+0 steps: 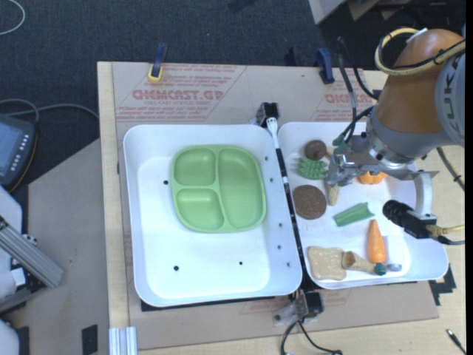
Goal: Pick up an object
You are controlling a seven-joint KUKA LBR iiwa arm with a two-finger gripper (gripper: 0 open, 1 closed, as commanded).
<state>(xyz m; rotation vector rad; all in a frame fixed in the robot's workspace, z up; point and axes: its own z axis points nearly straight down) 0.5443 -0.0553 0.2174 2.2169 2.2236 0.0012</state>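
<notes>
Bench (pixel 185 87) with two white bins; right bin (pixel 436 261), right of frame, holds crowded toy foods. Pincer (pixel 334 186), state indiscernible, hangs beside the brown disc (pixel 309 201). Risk: crowding neighbours deflect the grasp.

Bright, even overhead light, no hard glare. Left white bin (pixel 148 198) and right white bin (pixel 425 261) run near blown-out, esp. the bare floor at lower centre of frame. Green divided plate (pixel 219 188) casts only a thin soft shadow. Dark carpet (pixel 111 13) across top goes murky w/ little detail. Overall pic slightly soft and grainy; orange arm band (pixel 414 87) at upper right shows a mild sheen.
</notes>
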